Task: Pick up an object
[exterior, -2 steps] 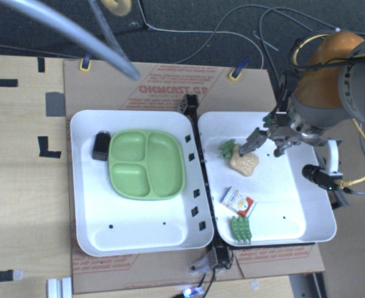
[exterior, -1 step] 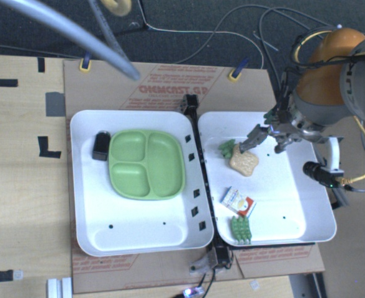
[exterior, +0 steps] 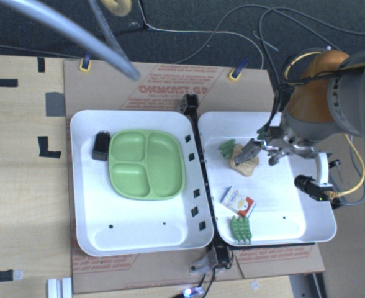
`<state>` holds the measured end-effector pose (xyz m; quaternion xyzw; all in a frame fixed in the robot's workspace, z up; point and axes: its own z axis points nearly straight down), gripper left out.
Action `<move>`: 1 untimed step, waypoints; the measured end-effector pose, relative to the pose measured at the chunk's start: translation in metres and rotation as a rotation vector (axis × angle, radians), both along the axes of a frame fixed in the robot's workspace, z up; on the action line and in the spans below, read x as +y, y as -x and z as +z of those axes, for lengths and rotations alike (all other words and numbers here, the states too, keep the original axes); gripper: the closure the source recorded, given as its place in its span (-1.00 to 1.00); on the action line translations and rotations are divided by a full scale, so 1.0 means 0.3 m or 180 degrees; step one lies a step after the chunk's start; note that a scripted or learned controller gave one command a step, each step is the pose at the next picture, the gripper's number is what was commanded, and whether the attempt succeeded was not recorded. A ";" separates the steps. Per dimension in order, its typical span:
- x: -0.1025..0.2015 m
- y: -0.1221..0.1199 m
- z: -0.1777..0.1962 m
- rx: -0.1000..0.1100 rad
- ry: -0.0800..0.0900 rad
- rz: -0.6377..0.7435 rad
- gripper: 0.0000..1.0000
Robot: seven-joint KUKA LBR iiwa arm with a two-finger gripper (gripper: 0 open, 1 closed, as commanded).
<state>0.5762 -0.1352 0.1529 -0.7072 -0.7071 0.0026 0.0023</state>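
Two white bins sit side by side. The right bin has one green block, one small card, one green toy and one tan lump. The hand touches the lump; I cannot tell how open it is. The left bin has one green plate and one black box.

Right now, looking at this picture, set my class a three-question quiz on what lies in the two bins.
1. True or false: the green divided plate lies in the left bin.
2. Which lies nearest the gripper? A) black block B) tan lump C) green ridged piece
3. Fill in: the small printed packet lies in the ___ bin.

Key: 1 true; 2 B; 3 right.
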 end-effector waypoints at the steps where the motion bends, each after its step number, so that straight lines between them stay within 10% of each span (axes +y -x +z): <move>1: -0.021 0.016 -0.155 -0.0006 0.0000 0.0002 -1.00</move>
